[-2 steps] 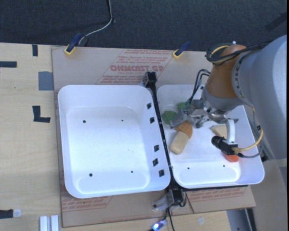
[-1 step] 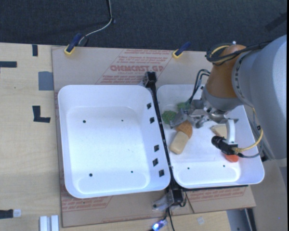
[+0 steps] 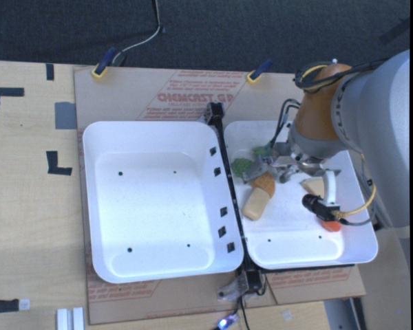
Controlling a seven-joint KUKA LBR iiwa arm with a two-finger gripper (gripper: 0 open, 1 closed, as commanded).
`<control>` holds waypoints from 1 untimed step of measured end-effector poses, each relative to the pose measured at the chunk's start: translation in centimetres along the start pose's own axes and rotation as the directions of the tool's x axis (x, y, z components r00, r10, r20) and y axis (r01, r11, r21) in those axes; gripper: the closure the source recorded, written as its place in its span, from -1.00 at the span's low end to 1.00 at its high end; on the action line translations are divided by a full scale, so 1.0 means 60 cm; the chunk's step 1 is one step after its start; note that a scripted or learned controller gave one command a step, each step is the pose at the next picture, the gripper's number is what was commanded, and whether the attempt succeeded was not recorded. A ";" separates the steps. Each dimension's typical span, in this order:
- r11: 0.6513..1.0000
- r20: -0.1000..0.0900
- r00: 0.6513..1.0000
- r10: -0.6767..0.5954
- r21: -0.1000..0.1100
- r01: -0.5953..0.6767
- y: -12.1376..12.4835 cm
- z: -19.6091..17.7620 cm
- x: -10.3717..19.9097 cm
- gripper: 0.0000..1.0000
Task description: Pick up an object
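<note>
The left bin [image 3: 151,198] sits on the bench [image 3: 27,205] beside the right bin [image 3: 296,253], the two touching along a black divider. In the right bin, near its left wall, a green object [image 3: 242,165] lies just above a tan, cone-shaped object [image 3: 259,196]. The arm's jaws [image 3: 279,165] hang low over these, just right of the green one; whether they are apart or together I cannot tell. Further right lie a pale wedge [image 3: 314,184] and an orange piece [image 3: 332,225].
</note>
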State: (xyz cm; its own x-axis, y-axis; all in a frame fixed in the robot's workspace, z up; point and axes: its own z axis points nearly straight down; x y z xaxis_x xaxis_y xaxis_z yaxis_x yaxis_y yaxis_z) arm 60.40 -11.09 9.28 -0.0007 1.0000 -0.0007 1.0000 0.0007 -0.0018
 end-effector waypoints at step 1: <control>1.000 0.000 1.000 0.000 0.000 0.000 0.000 0.000 0.000 -1.00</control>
State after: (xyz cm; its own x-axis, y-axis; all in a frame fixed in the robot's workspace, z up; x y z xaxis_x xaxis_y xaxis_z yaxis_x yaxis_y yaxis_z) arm 60.40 -11.09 9.28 -0.0007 1.0000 -0.0007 1.0000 0.0007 -0.0018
